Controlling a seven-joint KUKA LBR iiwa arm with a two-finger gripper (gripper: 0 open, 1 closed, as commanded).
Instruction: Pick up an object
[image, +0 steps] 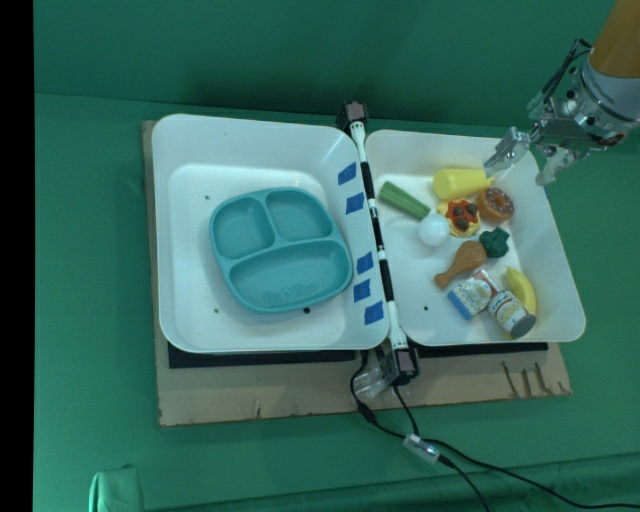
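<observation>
The right bin (560, 330) serves as the landmark here, since every candidate for picking lies inside it. Nearest its front rim, two small printed cans (492, 304) are seen lying side by side and touching, with a yellow banana (522, 287) just beside them toward the bin's right wall. A little further in, a brown drumstick (461, 264) is set at a slant, and a dark green broccoli piece (494, 241) is found just behind it. Toward the middle, a white ball (433, 230) rests against a small orange-and-red toy (462, 216), and a round orange piece (496, 204) lies just beside that. A green stalk (403, 199) is placed apart from the cluster, nearer the bin's left wall — the most isolated item. A yellow piece (459, 182) lies closest to the back rim.

Above the back right corner of that bin, the gripper (528, 155) is held with its fingers spread apart and nothing between them. Nothing has been grasped yet, so the step in hand is judged to be the approach.

A clean pick is probably best made on an object with free space on both sides. The crowded centre should be avoided — a finger could land on a neighbour. The descent is best made straight down.
</observation>
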